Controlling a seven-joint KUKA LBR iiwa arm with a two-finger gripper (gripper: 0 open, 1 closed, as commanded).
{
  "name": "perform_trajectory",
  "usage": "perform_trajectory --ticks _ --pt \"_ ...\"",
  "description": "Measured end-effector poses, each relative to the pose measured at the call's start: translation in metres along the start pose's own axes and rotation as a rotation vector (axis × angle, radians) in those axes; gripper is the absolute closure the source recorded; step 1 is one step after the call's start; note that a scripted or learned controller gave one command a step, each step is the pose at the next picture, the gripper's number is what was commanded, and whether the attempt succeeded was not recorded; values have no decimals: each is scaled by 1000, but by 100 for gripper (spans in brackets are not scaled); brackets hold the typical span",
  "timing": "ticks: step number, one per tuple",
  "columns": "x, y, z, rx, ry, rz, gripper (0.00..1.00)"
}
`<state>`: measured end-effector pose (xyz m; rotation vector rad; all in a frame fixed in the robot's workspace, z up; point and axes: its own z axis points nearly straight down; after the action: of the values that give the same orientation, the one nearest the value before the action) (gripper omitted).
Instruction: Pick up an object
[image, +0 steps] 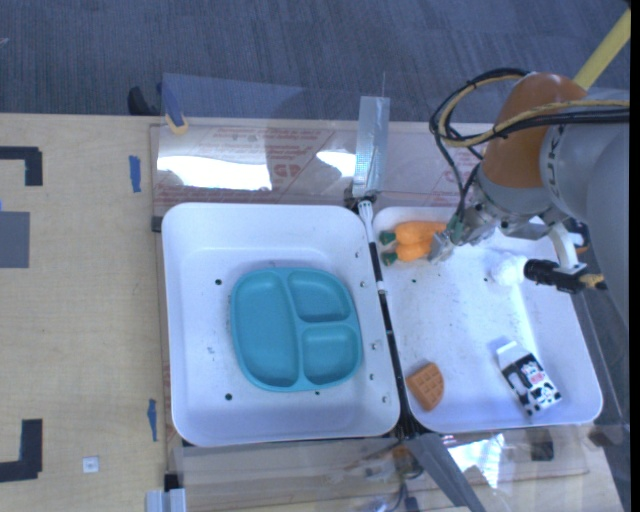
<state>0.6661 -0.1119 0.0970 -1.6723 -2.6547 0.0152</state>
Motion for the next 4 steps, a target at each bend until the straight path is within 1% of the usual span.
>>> perform_trajectory --ticks 1,2,3,4 --pt "39 22 -92 -18 -1 148 100" --pt "38 19 -87 -11 2 150 0" --pt "18 -54 10 -15 -1 61 0" --pt "14 -1 11 -12 1 161 0"
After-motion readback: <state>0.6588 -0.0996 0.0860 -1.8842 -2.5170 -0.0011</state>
